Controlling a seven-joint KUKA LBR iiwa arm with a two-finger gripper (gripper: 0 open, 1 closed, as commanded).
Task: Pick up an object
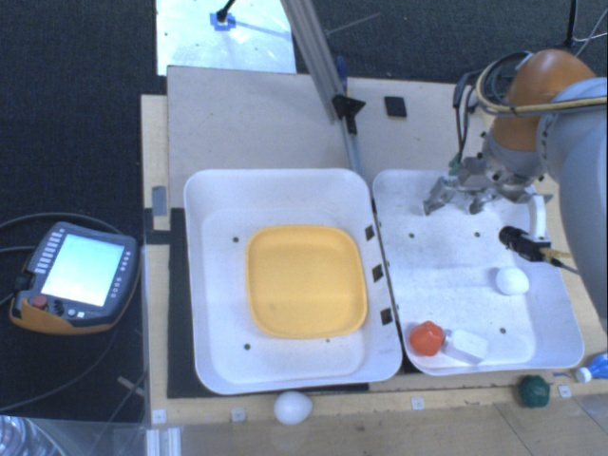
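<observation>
Camera view, read from the near edge back, shows a task that has not got past the approach: nothing is lifted and nothing is gripped. Nearest, on the worktop (266, 122) outside the bins, lie a white egg (293, 408) and, well to its right, a dark green ball (534, 390). Just beyond, in the near corner of the right bin (446, 274), an orange-capped bottle (445, 341) lies on its side. Further in, toward that bin's right wall, rests a small white ball (512, 280). The left bin (218, 255) holds a yellow plate (307, 280) lying flat in its middle. At the far end of the right bin hangs the gripper (451, 205), low over bare bin floor. Its fingers (433, 203) look spread, with nothing between them. The ball is the closer candidate, though apart from the gripper, and the bottle lies well apart from it. By my judgement the whole grasp is left to do: choose an object, come over it, descend, close and raise it.
</observation>
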